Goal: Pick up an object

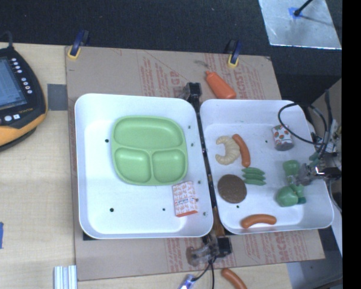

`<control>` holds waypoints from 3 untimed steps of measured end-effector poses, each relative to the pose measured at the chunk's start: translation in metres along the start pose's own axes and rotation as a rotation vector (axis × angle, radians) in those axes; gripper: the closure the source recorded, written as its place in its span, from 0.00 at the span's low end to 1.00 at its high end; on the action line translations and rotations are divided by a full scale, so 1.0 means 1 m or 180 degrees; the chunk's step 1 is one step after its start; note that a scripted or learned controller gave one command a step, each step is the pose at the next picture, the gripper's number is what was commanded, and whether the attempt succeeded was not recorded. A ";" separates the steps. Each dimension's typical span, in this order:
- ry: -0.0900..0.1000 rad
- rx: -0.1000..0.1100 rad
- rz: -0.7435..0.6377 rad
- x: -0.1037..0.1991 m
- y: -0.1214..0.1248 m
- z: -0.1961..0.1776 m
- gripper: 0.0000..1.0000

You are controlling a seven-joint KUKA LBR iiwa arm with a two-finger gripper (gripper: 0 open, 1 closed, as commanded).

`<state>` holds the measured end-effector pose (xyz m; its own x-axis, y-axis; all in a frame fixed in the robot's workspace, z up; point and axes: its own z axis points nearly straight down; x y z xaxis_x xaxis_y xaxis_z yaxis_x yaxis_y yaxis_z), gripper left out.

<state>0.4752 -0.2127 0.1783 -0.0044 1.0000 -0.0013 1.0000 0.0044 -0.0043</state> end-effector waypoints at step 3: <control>0.0003 -0.0001 -0.0002 0.060 0.118 0.074 0.00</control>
<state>0.5925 -0.1524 0.1039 -0.0051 1.0000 -0.0004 1.0000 0.0051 -0.0039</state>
